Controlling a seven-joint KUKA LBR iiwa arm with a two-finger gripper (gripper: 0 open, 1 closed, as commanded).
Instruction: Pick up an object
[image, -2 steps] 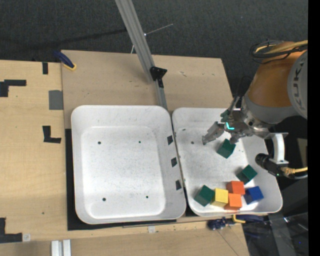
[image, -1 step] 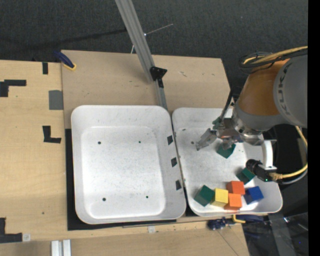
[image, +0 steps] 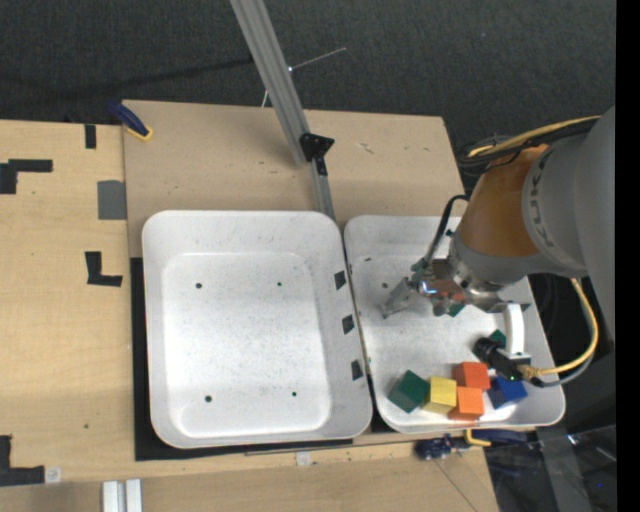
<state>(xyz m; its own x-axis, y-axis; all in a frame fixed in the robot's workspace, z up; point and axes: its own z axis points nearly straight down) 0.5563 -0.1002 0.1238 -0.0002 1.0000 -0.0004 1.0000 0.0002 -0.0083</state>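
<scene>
The right bin (image: 385, 240) is the landmark here. Over its middle hangs the gripper (image: 432, 291), at the end of the grey arm (image: 560, 200) with its orange band (image: 492, 215); whether it is open or closed cannot be made out, since the wrist hides most of it. In the bin's near corner lies a cluster of blocks: a green block (image: 408, 390), a yellow block (image: 442, 393), two orange blocks (image: 470, 390) and a blue block (image: 507, 391) (all touching or nearly so). Left of that bin, edge to edge, sits the left bin (image: 245, 325). Both rest on a pale wooden bench (image: 200, 150) marked with dark tape. A grey metal pole (image: 275, 70) slants away beyond the bin's far-left corner, over dark floor.
</scene>
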